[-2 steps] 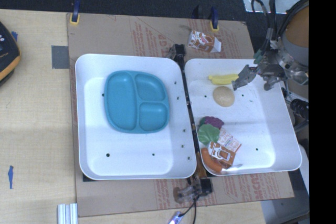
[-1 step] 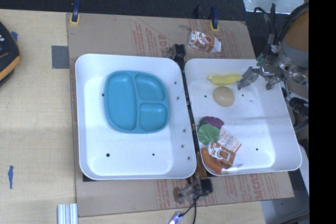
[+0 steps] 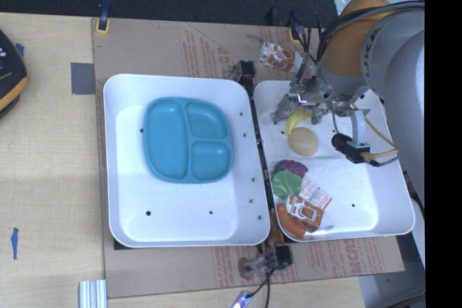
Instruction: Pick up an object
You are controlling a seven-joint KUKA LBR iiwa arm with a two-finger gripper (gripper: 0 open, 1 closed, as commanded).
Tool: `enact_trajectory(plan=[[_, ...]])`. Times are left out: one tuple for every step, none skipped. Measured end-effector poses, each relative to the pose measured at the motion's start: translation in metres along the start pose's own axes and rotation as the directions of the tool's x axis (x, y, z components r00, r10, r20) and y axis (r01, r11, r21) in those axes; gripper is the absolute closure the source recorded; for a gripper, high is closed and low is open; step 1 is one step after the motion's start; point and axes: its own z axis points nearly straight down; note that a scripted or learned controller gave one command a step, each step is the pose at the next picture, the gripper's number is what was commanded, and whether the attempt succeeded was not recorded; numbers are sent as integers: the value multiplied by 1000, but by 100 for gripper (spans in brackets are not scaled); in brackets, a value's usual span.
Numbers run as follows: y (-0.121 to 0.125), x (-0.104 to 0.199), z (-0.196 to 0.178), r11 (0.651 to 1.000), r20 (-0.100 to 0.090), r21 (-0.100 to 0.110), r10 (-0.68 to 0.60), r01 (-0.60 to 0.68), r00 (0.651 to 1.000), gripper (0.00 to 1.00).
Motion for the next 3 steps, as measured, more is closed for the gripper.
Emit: enact_trajectory(plan=[[1, -48, -2, 1000, 1, -8, 2, -2, 1000, 0], [-2, -50, -11, 1000, -2, 10, 2, -2, 1000, 100], [0, -6, -67, 1000, -2, -3, 1, -1, 1000, 100]])
